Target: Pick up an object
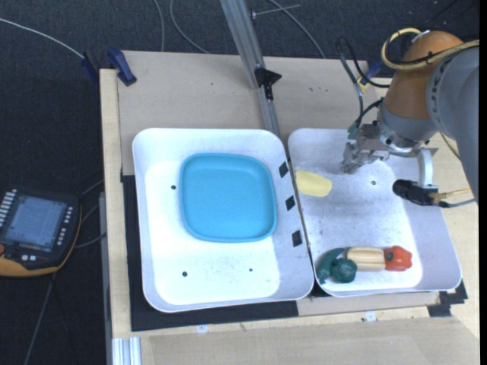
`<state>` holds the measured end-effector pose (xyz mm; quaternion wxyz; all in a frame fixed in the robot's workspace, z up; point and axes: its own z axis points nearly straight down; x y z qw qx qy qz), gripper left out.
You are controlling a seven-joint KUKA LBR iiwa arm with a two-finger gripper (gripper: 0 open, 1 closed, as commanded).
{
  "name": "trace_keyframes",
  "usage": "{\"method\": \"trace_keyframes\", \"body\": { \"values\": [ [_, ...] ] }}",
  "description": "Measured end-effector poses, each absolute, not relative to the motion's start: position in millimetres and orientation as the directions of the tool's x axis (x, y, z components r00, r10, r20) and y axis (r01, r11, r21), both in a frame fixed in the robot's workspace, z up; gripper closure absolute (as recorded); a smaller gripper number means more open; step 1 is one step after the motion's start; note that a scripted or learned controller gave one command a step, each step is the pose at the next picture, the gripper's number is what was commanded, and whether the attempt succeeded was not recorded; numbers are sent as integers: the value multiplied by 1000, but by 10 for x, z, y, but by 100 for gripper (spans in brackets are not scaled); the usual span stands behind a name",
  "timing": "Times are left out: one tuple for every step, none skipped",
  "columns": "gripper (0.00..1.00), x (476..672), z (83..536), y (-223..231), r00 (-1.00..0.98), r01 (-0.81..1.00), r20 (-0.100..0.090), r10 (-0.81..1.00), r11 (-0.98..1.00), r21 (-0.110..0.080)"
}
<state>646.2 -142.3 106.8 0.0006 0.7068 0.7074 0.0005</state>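
My gripper (352, 161) hangs over the far part of the right bin (426, 230), under the orange band of the arm. A pale yellow object (313, 183) lies by the bin's left wall, a short way to the left of the gripper and below it. Along the near wall lie a dark green object (337, 268), a tan roll (365, 258) and a red piece (398, 258), touching in a row. Nothing shows between the gripper and the bin floor.
The left bin (156, 272) holds a blue square plate (227, 197). A metal pole (242, 29) slants down to the gap between the bins. A black part with a cable (415, 192) juts from the arm over the right bin. A handheld pendant (34, 226) lies left of the bench.
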Motion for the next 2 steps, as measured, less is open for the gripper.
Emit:
{"method": "trace_keyframes", "body": {
  "values": [
    [100,6438,1516,-1374,-1,1000,-1,1000,1,5],
    [100,6450,2050,-1374,0,1000,-1,1000,0,6]
  ]
}}
